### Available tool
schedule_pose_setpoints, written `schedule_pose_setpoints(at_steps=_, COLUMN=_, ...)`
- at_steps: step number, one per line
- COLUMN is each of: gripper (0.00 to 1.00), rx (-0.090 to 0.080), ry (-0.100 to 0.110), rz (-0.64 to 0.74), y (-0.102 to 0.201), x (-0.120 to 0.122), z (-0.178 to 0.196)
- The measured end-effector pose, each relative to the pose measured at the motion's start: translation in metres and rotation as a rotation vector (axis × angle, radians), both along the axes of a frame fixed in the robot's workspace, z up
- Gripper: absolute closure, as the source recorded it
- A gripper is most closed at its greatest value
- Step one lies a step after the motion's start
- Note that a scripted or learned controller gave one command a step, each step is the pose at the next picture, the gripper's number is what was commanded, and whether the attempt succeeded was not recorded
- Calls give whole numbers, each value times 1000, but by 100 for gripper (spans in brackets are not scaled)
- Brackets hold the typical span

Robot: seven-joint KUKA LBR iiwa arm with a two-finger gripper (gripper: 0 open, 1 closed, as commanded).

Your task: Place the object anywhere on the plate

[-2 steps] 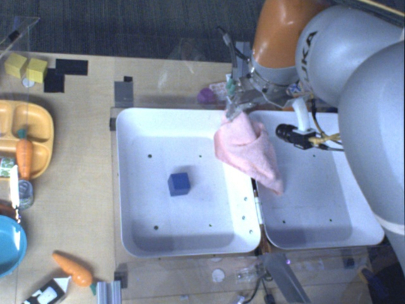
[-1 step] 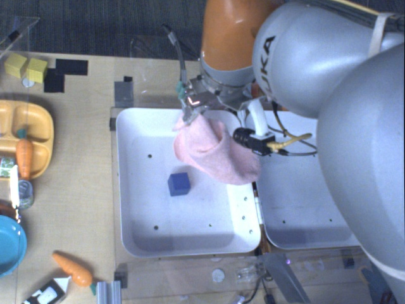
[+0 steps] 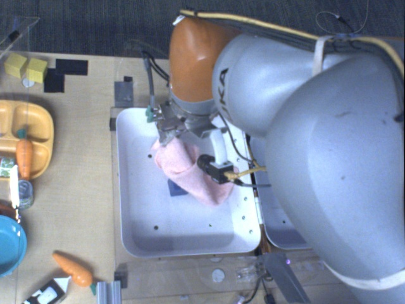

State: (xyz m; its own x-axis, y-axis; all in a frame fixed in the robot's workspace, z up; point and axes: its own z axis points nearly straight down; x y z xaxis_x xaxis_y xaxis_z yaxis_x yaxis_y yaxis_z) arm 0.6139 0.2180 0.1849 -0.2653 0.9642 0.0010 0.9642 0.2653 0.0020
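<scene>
A pink cloth (image 3: 190, 168) hangs in a bunched fold over the white bin (image 3: 136, 233), and its upper corner is drawn up into my gripper (image 3: 169, 132). The gripper sits under the orange wrist band near the bin's back left corner, shut on that corner of the cloth. A small blue object (image 3: 177, 188) lies on the bin floor, partly under the cloth. A yellow divided plate (image 3: 35, 122) stands outside the bin at the far left, with a small carrot (image 3: 24, 159) on it.
A blue dish (image 3: 9, 246) sits at the left edge and a second carrot (image 3: 74, 270) lies near the front. Yellow blocks (image 3: 26, 68) and black pieces (image 3: 66, 71) rest at the back left. The arm's grey bulk covers most of the second bin (image 3: 285, 236).
</scene>
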Motion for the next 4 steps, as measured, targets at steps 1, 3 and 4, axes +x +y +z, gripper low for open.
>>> schedule_pose_setpoints(at_steps=1, gripper=100, rx=0, ry=-5, rz=109, y=-7, x=37, z=25)
schedule_pose_setpoints(at_steps=3, gripper=100, rx=0, ry=-8, rz=324, y=-32, x=22, z=7)
schedule_pose_setpoints(at_steps=4, gripper=100, rx=0, ry=-12, rz=467, y=11, x=19, z=116)
